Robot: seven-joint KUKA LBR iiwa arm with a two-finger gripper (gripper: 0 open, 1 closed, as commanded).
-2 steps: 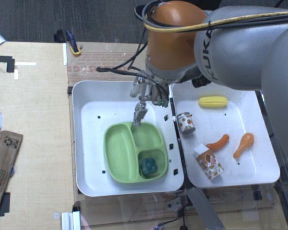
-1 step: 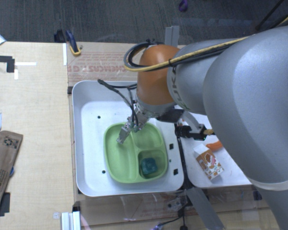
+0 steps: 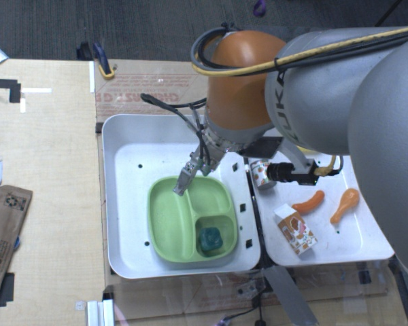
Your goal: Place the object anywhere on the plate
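A light green divided plate point(image 3: 170, 217) lies in the left white bin point(image 3: 124, 182). A small teal-blue object point(image 3: 210, 238) rests in the plate's small lower-right compartment. My gripper point(image 3: 184, 183) hangs over the plate's upper edge, slanting down to the left from the wrist. It is well apart from the teal object, up and to its left. The arm's orange band point(image 3: 241, 80) and grey body cover the top right of the view.
The right bin point(image 3: 347, 246) holds a small can point(image 3: 260, 174), an orange carrot-like piece point(image 3: 308, 202), an orange bulb-shaped piece point(image 3: 345, 204) and a small printed carton point(image 3: 297, 231). The arm overhangs that bin's upper part. A divider wall runs between the bins.
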